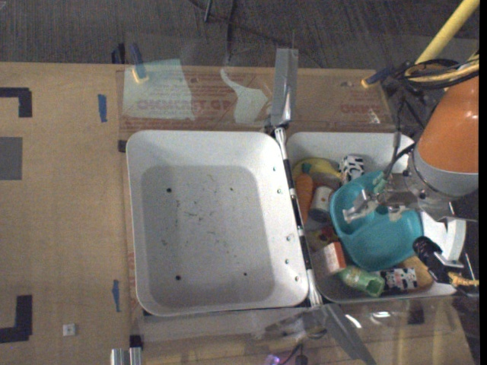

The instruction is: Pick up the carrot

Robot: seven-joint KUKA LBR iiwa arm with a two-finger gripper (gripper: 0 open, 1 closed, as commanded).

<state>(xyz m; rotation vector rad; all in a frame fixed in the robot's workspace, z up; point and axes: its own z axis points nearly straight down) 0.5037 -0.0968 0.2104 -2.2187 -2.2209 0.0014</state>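
Roughly, from left to right:

Counter (61, 204): tan surface, with blue tape bits and black corner marks at the far left.

Left bin (141, 226): white and shallow, bare floor with some small dark specks.

Divider (293, 204): rims of the two bins touching here, one beside the other.

Right bin (327, 291): crowded with small things, packed close together.

Carrot (304, 195): orange, lying along the left wall of the right bin, just below a yellow banana (319, 167) and just beside a small white cup (322, 199); lower end partly hidden under neighbours.

Teal bowl (377, 230): large, in the middle of the right bin, to the right of the carrot and near it.

Green bottle (361, 280): near the front wall, beside a black and white carton (399, 279).

Hand (373, 204): over the teal bowl, metal parts seen against it; cannot tell if apart or together, too blurred and seen from above. Nothing seen between them.

Arm (453, 143): grey with orange band, coming in from the right, above the right side of the bin.

Step in hand: probably the approach; carrot not yet grasped, not lifted.

Next move: likely a shift to the left, off the bowl and over the carrot, then a descent with opening set across its narrow width. Little free room there: bin wall on one side, cup and banana close by.
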